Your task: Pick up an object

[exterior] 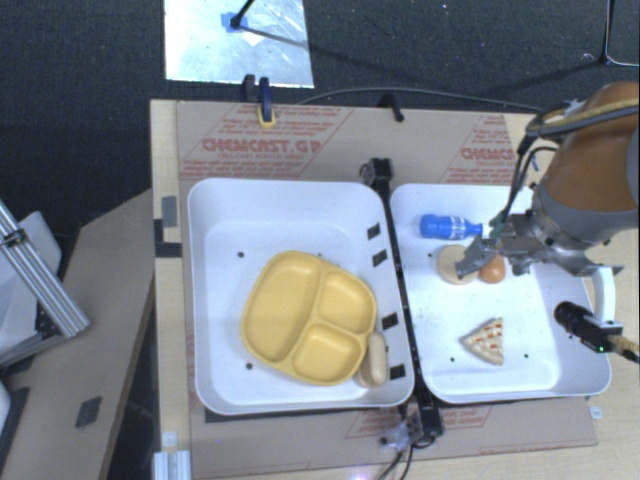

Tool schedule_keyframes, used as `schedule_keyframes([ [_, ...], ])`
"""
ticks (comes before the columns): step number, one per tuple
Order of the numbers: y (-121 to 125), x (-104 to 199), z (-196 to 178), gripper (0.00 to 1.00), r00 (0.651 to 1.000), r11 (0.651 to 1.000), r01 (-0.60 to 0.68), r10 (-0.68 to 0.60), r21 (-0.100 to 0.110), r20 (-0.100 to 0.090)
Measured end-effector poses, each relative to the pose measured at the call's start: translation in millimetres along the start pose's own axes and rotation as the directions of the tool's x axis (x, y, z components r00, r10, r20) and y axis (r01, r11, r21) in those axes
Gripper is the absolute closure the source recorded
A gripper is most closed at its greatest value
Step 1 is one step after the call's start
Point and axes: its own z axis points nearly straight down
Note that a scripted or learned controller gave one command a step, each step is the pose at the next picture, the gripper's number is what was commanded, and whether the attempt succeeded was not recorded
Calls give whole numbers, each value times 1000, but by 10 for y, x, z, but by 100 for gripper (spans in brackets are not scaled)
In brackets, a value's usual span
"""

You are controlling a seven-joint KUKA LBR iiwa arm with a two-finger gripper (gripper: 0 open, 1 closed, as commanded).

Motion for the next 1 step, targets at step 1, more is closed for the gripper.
schedule_keyframes([
  [1, 26, 1, -56, 0, 1000, 1000, 2, -2, -12, 1],
])
